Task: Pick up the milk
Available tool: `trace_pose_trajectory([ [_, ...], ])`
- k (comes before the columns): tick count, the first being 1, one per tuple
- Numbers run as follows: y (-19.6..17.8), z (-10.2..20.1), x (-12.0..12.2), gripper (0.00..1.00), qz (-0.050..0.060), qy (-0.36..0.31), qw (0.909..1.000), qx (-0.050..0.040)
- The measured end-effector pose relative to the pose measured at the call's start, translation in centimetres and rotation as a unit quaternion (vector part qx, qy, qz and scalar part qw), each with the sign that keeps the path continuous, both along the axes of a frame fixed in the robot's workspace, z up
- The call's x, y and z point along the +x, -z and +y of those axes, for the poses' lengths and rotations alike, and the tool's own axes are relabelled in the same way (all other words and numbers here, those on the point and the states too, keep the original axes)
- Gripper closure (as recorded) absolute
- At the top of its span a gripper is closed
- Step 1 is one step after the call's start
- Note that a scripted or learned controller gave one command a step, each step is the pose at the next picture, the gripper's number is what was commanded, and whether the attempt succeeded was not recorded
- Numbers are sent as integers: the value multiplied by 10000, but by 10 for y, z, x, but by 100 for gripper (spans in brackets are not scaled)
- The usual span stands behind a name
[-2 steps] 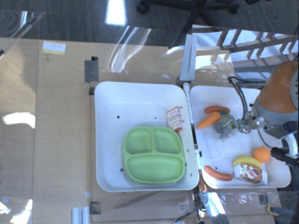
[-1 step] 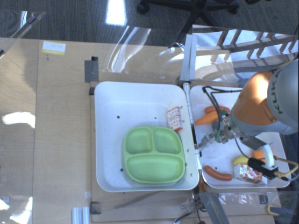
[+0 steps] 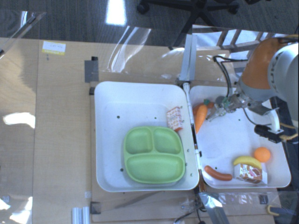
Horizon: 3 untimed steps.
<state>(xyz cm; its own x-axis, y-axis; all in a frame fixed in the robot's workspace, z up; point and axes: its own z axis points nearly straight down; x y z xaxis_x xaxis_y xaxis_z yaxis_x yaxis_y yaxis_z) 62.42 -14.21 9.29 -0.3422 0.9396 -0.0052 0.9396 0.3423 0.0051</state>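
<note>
Milk [image 3: 174, 119] carton in left bin [image 3: 107, 139]: light, crushable; grip across narrow sides. Gripper [image 3: 216, 110] near carrot [image 3: 200, 116], finger state unclear.

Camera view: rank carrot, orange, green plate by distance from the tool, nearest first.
From the tool:
1. Carrot, right bin, just beside it on the view's left.
2. Orange, right bin, lower right.
3. Green plate, left bin, farthest.

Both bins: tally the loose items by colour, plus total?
Orange: 2, carrot, orange fruit
Yellow: 1, banana
Green: 1, divided plate
Red: 1, sausage
Red-and-white: 2, small carton, larger carton
Total: 7
</note>
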Motion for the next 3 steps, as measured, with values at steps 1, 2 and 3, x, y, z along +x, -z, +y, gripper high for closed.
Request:
trace_pose_trajectory([
  [1,4,32,-1,0,2,1554,9879,-15],
  [2,4,52,-88,0,-28,2028,9792,23],
  [3,-8,52,-84,100,-74,2016,9794,18],
])
